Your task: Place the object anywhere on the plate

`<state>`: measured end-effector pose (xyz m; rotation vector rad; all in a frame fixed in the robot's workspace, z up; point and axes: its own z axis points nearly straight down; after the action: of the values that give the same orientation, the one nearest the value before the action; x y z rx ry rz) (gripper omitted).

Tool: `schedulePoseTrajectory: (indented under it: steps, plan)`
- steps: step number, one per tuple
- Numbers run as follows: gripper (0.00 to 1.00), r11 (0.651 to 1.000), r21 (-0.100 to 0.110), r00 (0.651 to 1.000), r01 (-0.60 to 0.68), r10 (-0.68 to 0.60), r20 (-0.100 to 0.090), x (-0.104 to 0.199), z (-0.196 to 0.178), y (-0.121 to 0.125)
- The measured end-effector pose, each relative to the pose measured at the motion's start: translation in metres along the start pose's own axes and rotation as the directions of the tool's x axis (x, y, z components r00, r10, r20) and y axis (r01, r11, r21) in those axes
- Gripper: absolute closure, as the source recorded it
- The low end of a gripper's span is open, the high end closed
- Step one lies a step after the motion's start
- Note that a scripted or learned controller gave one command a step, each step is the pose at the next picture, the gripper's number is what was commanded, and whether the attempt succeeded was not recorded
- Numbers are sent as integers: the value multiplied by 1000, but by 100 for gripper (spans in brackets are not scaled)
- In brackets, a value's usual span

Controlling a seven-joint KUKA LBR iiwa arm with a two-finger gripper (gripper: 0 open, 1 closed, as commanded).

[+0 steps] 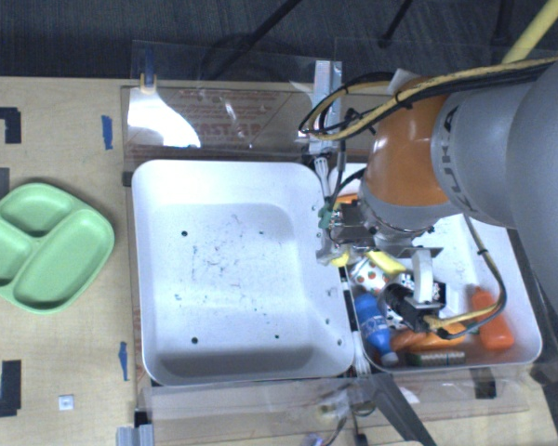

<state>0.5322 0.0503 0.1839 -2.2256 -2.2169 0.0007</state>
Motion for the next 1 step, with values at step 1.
schedulePoseTrajectory:
  steps: [1]
  plan:
    - [100, 940, 5, 940, -341, 341, 1, 8, 0, -33]
